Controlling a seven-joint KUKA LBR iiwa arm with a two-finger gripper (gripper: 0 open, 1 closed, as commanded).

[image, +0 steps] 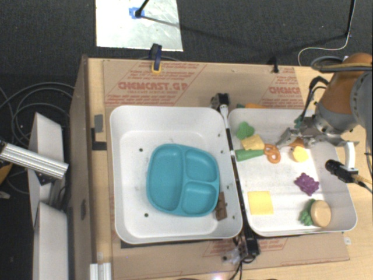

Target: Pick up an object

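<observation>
The pincer (295, 135) hangs low in the right bin (349, 212), beside a yellow toy (300, 153); its state cannot be told; nothing lifted yet.

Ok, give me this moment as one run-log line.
arm: over right bin | pincer: low, beside pretzel and yellow piece | held: nothing visible | left bin: blue plate

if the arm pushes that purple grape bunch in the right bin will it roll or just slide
The purple grape bunch looks lumpy and irregular, so it would probably skid or tumble briefly rather than roll far. It looks like small toy food, likely light. Its bumpy surface may make a pinch slip.
</observation>
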